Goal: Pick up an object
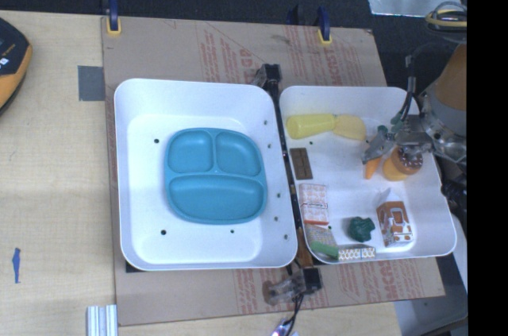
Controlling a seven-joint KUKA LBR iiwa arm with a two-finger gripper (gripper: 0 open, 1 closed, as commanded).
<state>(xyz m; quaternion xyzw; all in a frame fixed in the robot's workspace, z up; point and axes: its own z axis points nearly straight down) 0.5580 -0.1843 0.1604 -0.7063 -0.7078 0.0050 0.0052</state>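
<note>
My gripper hangs low over the right side of the right bin, reaching in from the right edge. Right under it lies an orange-yellow rounded object, with a small orange piece just to its left. Whether the gripper touches either one is hidden by its own body. A long yellow object lies to the gripper's left near the bin's far wall. Toward the bin's front are a dark green lump and an orange-and-white packet.
The left bin holds a blue divided plate. Along the right bin's left side lie a small brown card, a white-and-red packet, a green stick and a patterned strip. Clamps stand at the bins' joint.
</note>
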